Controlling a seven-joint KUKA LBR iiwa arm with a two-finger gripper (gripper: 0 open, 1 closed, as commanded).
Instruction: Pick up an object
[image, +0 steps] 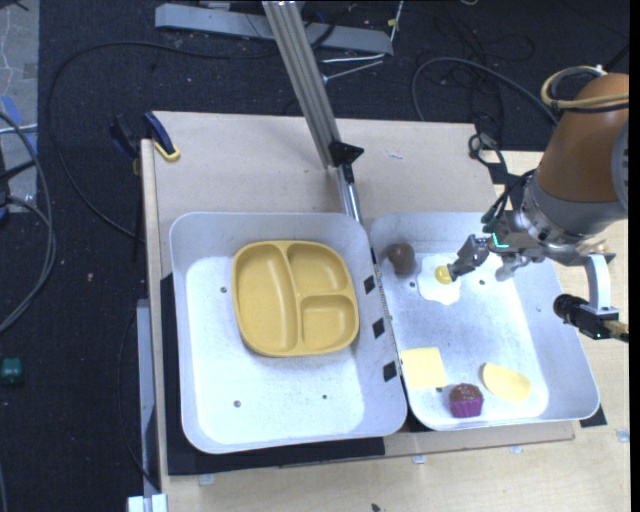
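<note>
The right bin (560, 330) holds several small objects: a brown ball (401, 257) at its far left corner, a fried egg toy (441, 282) with a yellow yolk, a pale yellow square slice (423, 367), a purple cupcake (465, 400) and a yellow oval piece (506, 381). My gripper (489, 258) hangs over the far part of this bin, just right of the egg. Its two dark fingers stand apart with nothing between them.
The left bin (200, 330) carries a yellow divided plate (296, 298). A metal pole (310, 85) slants up from between the bins. Black clips (381, 310) sit along the shared rim. Cables lie on the dark floor behind the bench.
</note>
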